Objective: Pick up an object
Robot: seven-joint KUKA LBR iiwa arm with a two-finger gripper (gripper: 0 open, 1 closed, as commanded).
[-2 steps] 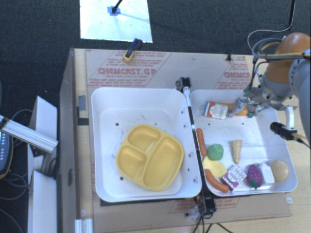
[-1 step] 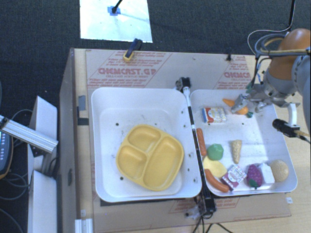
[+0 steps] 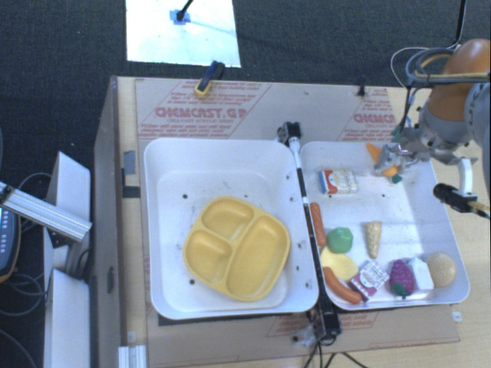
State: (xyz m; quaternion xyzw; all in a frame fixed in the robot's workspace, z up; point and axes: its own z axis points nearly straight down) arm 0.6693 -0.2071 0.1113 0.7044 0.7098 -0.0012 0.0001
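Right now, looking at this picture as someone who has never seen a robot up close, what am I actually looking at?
A single camera fixed above a bench looks down at a slant. The grey machine with an orange band at the right is a robot arm; its grasping tool hangs over the far corner of the right bin, with something small and orange at its tip. Whether it grips that, I cannot tell.

The left bin holds a yellow divided plate. The right bin holds toy food: a red and white packet, a green pepper, a cone, two sausages, purple grapes and a beige ball.

Its job is to pick up one object.
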